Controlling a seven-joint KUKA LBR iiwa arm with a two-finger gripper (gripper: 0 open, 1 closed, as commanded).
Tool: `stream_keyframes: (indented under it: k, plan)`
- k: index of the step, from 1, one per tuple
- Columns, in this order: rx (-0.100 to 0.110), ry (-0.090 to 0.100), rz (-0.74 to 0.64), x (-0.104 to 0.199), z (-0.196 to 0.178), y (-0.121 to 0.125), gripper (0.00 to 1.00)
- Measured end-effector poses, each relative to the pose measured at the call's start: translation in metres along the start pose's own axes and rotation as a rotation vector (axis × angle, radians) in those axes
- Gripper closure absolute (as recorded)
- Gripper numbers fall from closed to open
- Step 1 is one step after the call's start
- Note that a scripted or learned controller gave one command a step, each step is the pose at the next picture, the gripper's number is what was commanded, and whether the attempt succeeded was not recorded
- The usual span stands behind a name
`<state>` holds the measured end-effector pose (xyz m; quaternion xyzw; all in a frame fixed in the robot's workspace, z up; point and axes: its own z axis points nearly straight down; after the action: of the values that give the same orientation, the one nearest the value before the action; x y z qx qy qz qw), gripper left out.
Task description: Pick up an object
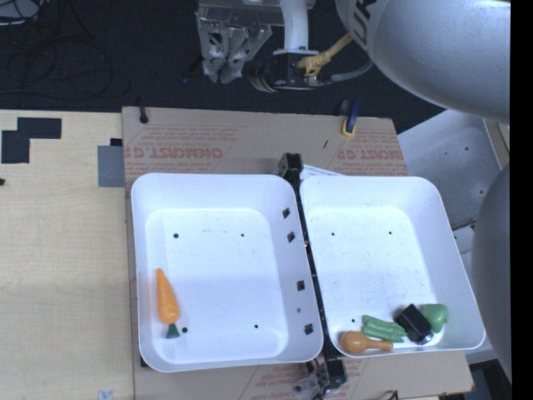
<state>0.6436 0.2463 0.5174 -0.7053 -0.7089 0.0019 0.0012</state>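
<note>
From above, two shallow white bins sit side by side on a sheet of brown cardboard (250, 144) printed with red lettering, which lies on a pale wooden bench (58, 248). The left bin (208, 192) holds a single toy carrot (166, 298) near its front left corner: a slim orange body, wider toward the front, ending in a small dark green stub, lying flat on the floor of the bin and roughly parallel to the left wall. The right bin (375, 192) has a cluster of small things gathered in its front right corner. There is a pale orange pear-shaped piece (363, 342) lying on its side against the front wall, a bumpy green pod (383, 329) just behind it, a small black block (414, 322) touching the pod's right end, and a rounded green piece (435, 313) tucked beside the block against the right wall. The grey arm (433, 32) fills the upper right of the view, well above and behind both bins. Its gripper (229, 52) hangs over the dark area beyond the cardboard, apart from every object; nothing sits between the fingers, though whether they are spread or together I cannot tell.
</note>
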Motion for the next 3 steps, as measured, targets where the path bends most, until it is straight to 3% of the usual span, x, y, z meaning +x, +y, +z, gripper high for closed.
stream_keyframes:
  k: [1, 2, 3]
  plan:
    - [0.009, -0.005, 0.012, -0.074, 0.084, 0.0, 1.0]
    - [-0.004, 0.002, 0.0, -0.023, 0.039, -0.013, 1.0]
    - [0.003, -0.003, 0.011, -0.09, 0.069, 0.001, 1.0]
